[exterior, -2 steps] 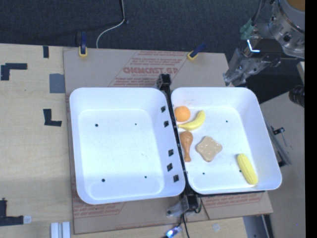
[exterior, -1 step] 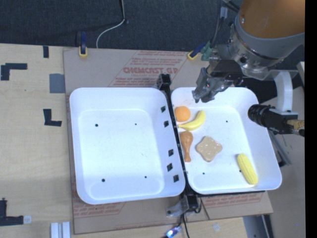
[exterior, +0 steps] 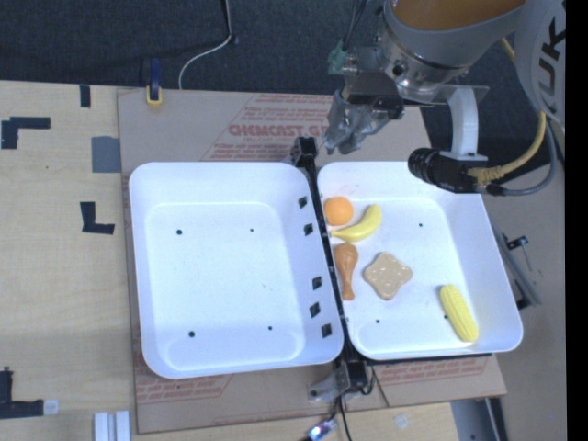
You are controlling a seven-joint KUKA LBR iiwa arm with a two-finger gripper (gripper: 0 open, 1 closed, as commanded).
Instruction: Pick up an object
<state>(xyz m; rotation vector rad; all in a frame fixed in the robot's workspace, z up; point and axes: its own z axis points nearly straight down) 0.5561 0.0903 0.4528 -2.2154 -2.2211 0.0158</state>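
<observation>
The right bin point(exterior: 478, 246) holds several toy foods. An orange ball point(exterior: 338, 210) lies near its left wall, touching a yellow banana point(exterior: 360, 226). Below them lie a brown drumstick point(exterior: 346, 267) and a slice of toast point(exterior: 387, 276). A yellow corn cob point(exterior: 457, 312) rests near the bin's front right corner. My gripper point(exterior: 347, 136) hangs above the far left corner of the right bin, well above the objects, with nothing seen between its fingers.
The left bin point(exterior: 220, 274) stands beside the right one, joined by a black clipped divider point(exterior: 317, 246). Both sit on a cardboard sheet point(exterior: 230, 127). A black cable and a yellow-blue clamp point(exterior: 152, 88) lie at the back left.
</observation>
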